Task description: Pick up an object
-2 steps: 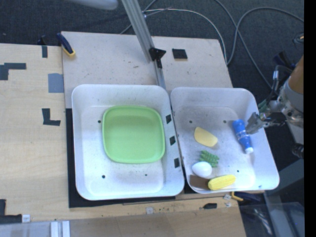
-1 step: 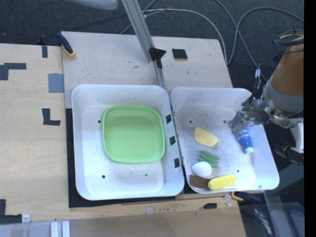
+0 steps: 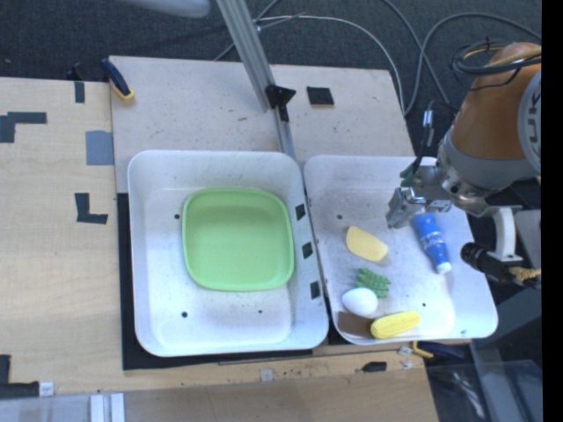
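Note:
My gripper (image 3: 403,207) hangs over the upper part of the right bin (image 3: 339,183), coming in from the right on the grey arm with the orange band. A blue bottle (image 3: 430,238) with a white cap lies just to its lower right, its upper end close to the gripper. Left of the bottle lies a yellow oval piece (image 3: 366,243). Nearer the front of this bin are a small green leafy piece (image 3: 373,280), a white egg (image 3: 359,301) and a yellow corn cob (image 3: 395,324).
A green square plate (image 3: 237,239) lies in the left bin (image 3: 149,236). A slanted metal pole (image 3: 255,51) crosses the bench behind the bins. Cables (image 3: 369,25) loop at the back right. A brown scrap (image 3: 350,324) sits by the corn.

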### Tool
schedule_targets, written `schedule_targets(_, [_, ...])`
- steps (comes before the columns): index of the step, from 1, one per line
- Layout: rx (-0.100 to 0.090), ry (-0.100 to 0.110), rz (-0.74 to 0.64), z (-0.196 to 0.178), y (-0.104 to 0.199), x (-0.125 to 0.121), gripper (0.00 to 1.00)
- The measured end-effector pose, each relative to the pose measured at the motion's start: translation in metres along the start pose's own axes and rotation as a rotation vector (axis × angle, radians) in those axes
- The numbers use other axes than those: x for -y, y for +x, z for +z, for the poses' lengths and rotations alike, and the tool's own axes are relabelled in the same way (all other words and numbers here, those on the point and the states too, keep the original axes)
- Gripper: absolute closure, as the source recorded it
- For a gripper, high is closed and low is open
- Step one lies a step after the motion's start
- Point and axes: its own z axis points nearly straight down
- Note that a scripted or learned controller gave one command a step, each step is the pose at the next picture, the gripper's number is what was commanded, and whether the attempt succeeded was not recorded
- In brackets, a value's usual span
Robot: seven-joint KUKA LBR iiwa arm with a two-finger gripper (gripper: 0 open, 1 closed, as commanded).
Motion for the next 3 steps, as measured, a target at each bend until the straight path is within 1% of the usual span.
schedule_targets(1, [0.000,0.001,0.000,0.011,0.052,-0.004,1.00])
schedule_targets(2, [0.001,0.002,0.000,0.025,0.102,-0.018,1.00])
schedule_targets(3, [0.000,0.000,0.000,0.018,0.155,-0.023,1.00])
